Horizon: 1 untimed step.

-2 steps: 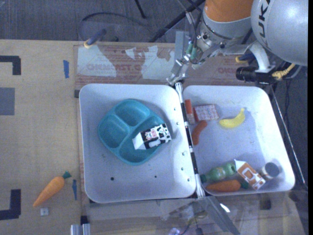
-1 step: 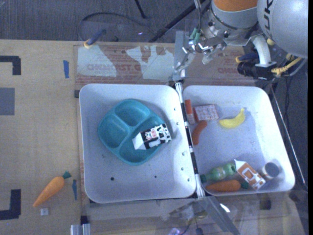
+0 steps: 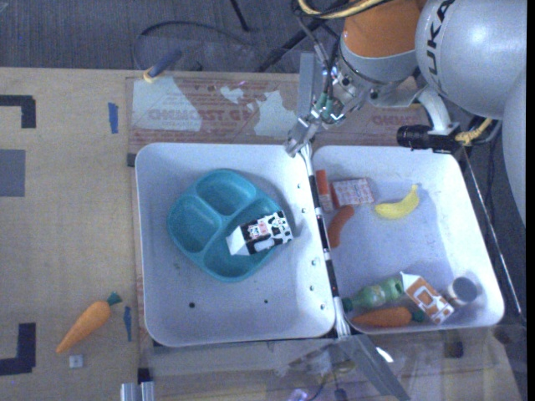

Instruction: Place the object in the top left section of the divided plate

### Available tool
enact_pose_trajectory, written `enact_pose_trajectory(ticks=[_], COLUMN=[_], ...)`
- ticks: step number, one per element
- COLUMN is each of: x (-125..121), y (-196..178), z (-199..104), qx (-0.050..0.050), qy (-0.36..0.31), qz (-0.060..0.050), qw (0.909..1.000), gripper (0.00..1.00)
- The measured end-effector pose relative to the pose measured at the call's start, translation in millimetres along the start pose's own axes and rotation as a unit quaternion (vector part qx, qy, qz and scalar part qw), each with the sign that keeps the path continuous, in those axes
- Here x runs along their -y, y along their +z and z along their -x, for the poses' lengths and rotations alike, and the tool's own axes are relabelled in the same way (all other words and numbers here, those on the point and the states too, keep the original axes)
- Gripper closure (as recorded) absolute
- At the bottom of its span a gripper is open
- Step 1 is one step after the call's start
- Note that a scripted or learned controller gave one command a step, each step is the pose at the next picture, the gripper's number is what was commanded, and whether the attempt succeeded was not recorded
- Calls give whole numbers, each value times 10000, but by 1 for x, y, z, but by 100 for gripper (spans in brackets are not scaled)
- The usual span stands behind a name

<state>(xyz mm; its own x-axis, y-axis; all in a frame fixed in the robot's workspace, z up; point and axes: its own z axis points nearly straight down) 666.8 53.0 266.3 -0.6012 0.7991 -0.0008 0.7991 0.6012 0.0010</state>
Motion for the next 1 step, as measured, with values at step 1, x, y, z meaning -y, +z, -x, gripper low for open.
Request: enact_pose_trajectory(ticks=[1], x=[10], y=[-56], z=[9], qx=[11], qy=[1721], qz=[15], qw=[9851], gripper=[0])
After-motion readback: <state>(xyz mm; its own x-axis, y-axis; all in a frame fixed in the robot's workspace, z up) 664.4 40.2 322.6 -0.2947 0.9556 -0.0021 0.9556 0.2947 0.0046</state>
